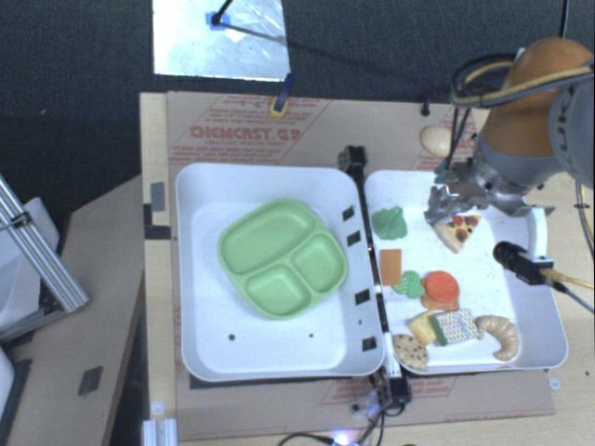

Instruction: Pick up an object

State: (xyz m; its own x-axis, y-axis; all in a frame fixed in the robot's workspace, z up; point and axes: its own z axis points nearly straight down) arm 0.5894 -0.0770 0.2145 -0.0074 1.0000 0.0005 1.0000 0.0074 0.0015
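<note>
Camera view looks down on a brown table with two white bins side by side. The left bin has a green plate in it, and the plate has three parts. The right bin is full of toy food.

The grey and orange arm comes in from the right and bends down over the far end of the right bin. Its jaws hang low there, right on top of a pizza slice. I cannot tell if the jaws are released or clenched, or if they grip the slice. The pizza slice lies near the far right side of the bin, apart from the other food.

A green leafy toy sits by the bin's left wall. Closer to us is an orange block, then a red tomato with a small green bit touching it. At the near end lie a croissant, a speckled block, a yellow cheese piece and a cookie, close together.

A pale egg shape rests on the table, just past the right bin.
</note>
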